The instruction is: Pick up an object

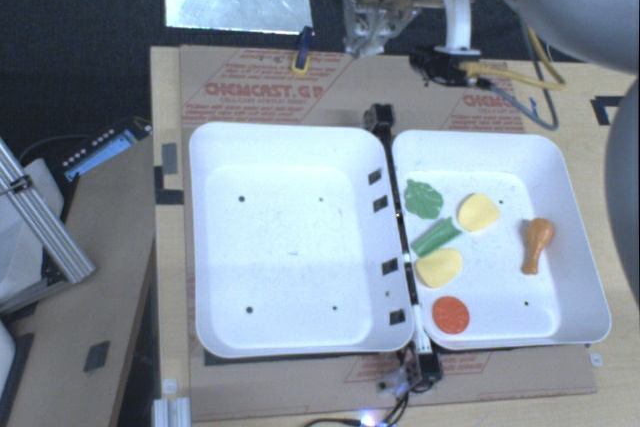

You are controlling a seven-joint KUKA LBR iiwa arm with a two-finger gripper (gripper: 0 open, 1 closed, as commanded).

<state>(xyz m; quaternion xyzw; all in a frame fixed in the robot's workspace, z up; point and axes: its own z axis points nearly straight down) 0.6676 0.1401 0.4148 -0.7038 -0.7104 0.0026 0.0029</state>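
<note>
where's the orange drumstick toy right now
The drumstick lies in the right bin, toward its right wall, apart from the yellow piece to its left.

We count two shallow white bins [290, 140] side by side. In the right bin we find six small toy pieces: two yellow [478, 212], two green [423, 200], one round red-orange [451, 315], and one brown drumstick shape [536, 243].

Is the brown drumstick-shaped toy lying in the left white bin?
No, the brown drumstick-shaped toy lies in the right white bin, near its right wall.
</note>
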